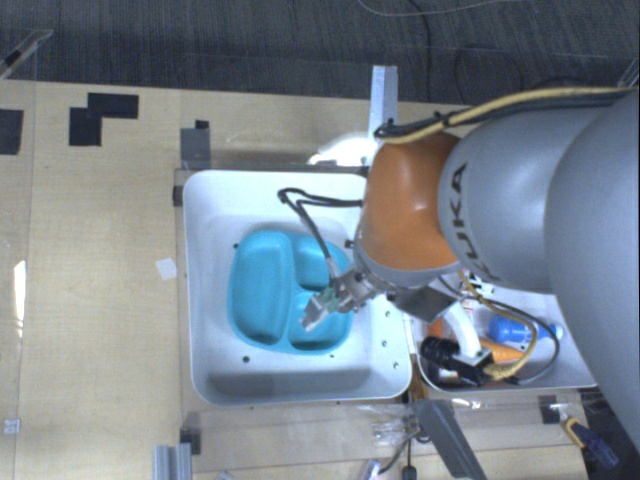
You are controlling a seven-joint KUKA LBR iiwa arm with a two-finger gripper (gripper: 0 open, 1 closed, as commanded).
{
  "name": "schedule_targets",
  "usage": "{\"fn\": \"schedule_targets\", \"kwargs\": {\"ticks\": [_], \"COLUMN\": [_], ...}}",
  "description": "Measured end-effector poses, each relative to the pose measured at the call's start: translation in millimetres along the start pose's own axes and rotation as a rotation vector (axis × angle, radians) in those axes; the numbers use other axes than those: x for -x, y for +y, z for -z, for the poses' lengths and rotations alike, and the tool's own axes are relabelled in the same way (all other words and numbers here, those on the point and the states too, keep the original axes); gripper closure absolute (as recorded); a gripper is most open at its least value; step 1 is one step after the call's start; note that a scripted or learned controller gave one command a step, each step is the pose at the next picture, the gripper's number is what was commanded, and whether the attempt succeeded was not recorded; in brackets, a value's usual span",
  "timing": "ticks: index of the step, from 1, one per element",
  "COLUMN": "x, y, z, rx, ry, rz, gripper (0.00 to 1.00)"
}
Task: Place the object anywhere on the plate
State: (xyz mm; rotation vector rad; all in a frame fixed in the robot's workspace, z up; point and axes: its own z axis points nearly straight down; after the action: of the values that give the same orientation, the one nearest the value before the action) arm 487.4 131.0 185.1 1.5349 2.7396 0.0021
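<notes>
Grey arm (540, 188), tool (326, 308) over blue plate (262, 290)

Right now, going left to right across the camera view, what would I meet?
Black marks → left bin → plate → orange band → right bin.

This looks like a robotics lab: a big grey-and-orange industrial arm (520, 198) leans over a white bin (205, 268) framed by metal brackets (195, 146) on a pale table (90, 268). Beyond the bin, black marks (100, 116) dot the table and a loose cable (480, 5) trails over dark carpet (200, 18).
</notes>
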Motion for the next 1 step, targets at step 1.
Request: {"fn": "schedule_targets", "kwargs": {"ticks": [1], "x": [1.0], "y": [1.5], "z": [9.5], "rx": [0.002], "ry": [-0.001], "rz": [0.0], "gripper": [1.0]}}
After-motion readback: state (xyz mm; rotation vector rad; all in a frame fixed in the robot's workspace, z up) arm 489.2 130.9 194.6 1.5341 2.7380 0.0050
